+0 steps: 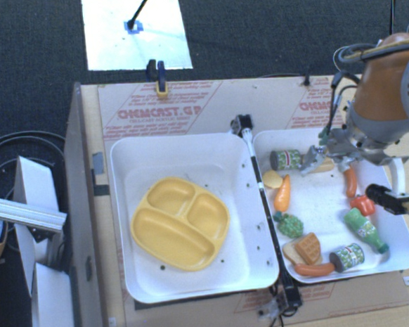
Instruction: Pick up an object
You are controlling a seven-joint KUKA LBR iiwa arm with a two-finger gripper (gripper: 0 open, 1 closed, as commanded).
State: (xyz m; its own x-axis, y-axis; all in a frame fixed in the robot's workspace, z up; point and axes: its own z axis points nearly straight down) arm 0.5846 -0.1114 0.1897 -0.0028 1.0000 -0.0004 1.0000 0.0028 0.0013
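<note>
Two white bins are sitting side by side on the bench: the left bin (124, 222) is carrying one yellow divided plate (179, 223), and the right bin (408, 245) is carrying about ten toy foods. Counted there: two small cans, one can near the back wall (286, 160) and one can near the front wall (348, 256); one carrot (283, 192); one broccoli piece (290, 224); one green bottle (365, 230); two sausages, one by the front rim (314, 270) and one upright-looking toward the back (350, 181); one waffle-like wedge (308, 248); one red piece (363, 204); and one pale round piece (272, 180). The toys are crowding the divider side and front rim, while the bin's middle floor is lying open. The gripper (316, 160) is hanging low at the back of the right bin, just beside the striped, green-labelled back can; whether it is spread or closed I cannot tell, as it is blurred against the bin.
</note>
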